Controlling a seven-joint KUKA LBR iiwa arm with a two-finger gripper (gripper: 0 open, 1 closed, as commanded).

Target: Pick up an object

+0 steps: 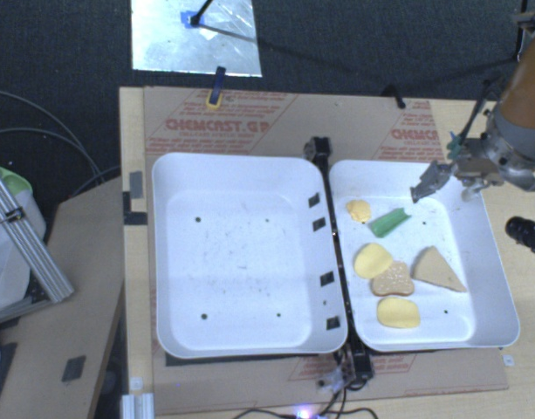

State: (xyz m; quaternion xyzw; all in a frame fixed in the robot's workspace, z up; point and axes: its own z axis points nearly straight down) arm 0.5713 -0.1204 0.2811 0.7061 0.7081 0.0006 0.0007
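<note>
The right bin (pixel 485 260) holds several food-like pieces: a small yellow lump (pixel 360 210), a green stick (pixel 389 223), a yellow round piece (pixel 372 260), a speckled brown cookie (pixel 393 280), a tan wedge (pixel 438 269) and a yellow oval (pixel 398 312). My gripper (pixel 446 189) hangs over the back of this bin, up and to the right of the green stick. It is open, with one dark finger (pixel 422 190) pointing down toward the stick and nothing between the fingers.
The left bin (pixel 241 251) sits beside the right one, and black clips (pixel 319 225) run along the shared wall. Both rest on cardboard (pixel 250 120). A foil sheet (pixel 195 24) lies at the back, and a metal frame (pixel 23 243) stands at the left.
</note>
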